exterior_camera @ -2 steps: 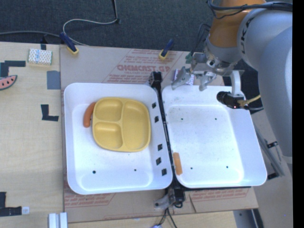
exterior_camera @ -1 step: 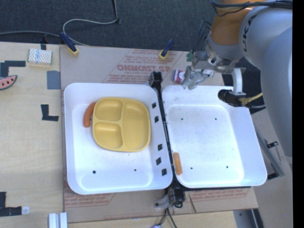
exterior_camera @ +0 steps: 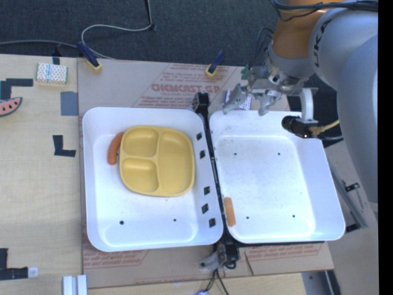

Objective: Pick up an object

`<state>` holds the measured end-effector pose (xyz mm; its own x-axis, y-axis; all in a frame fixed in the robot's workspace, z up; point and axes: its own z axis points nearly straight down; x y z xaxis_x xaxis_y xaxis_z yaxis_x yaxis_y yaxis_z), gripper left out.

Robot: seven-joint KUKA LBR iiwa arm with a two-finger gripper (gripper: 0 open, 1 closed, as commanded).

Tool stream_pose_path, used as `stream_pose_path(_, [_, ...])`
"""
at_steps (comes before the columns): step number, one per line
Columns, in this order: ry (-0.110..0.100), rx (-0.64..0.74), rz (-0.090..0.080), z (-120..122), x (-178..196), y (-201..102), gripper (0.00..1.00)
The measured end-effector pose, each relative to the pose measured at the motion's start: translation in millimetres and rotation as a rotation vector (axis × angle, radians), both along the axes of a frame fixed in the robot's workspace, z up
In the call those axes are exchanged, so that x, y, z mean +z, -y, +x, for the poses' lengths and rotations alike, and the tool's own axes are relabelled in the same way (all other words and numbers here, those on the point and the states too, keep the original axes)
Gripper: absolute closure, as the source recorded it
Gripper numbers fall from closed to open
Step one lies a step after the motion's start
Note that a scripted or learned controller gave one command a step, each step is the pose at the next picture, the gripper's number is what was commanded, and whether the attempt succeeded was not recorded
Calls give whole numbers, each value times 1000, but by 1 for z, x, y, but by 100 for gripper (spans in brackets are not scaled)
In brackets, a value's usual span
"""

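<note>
Candidate objs, nearest the tool first: small orange carrot-like stick [exterior_camera: 229, 211], smooth, tapered, lying on the left rim of the right bin [exterior_camera: 319, 183], well below the tool and a bit to its left in view. Next, a yellow plastic plate [exterior_camera: 156, 160], rounded-square w/ three moulded compartments, glossy, flat in the left bin [exterior_camera: 98, 183], down and far left of the tool. Touching the plate's left edge: an orange-red sausage-shaped piece [exterior_camera: 113, 149], rounded ends, partly tucked under the plate rim.

Tool [exterior_camera: 249, 102] hovers at the top edge of the right bin, near the divide btwn bins; two metal fingers [exterior_camera: 266, 105] spread apart, nothing btwn them. Grey arm w/ orange band [exterior_camera: 301, 17] sits above-right of it.

Both bins: shallow white plastic, rounded corners, right one speckled w/ dark dots. They rest on brown printed cardboard [exterior_camera: 159, 85] over a light wood surface [exterior_camera: 37, 183]. Far left of tool: small patterned sponge-like block [exterior_camera: 51, 74], a watermelon-slice shape [exterior_camera: 9, 106], black tape bits. Blue-yellow clamps [exterior_camera: 89, 54] at the cardboard's top edge.
</note>
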<state>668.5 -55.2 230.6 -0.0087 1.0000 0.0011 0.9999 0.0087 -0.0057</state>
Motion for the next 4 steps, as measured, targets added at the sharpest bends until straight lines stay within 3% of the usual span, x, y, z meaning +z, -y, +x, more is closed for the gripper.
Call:
stream_pose_path(1, [-1,1,2,0,10,-1,100])
stream_pose_path(2, [-1,1,1,0,9,-1,0])
stream_pose_path(3, [6,-6,1,0,23,-66,0])
stream_pose_path(4, [4,-4,0,0,31,-67,100])
